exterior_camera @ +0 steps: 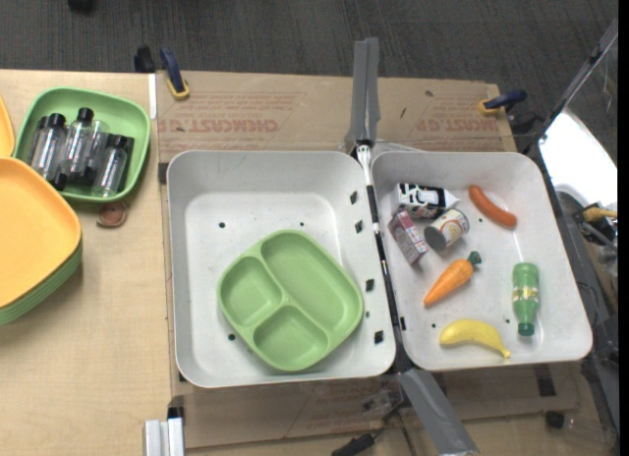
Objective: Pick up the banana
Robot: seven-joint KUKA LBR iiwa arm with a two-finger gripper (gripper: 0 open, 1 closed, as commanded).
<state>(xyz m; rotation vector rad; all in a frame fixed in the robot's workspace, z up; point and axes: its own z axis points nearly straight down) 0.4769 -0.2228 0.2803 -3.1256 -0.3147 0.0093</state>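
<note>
Plainly, the banana [474, 336] is lying in the right bin [562, 248], close against that bin's near wall, with the green bottle [526, 297] just beside the banana's right tip and the carrot [450, 281] just beyond the banana. That crowding is posing the main risk: jaws coming down near the wall could be scraping the rim, or nudging the bottle and rolling the curved fruit away. Nothing is gripping the banana now, and whether the jaws are released or clenched, or how the banana is sitting relative to them, I cannot tell.
</note>
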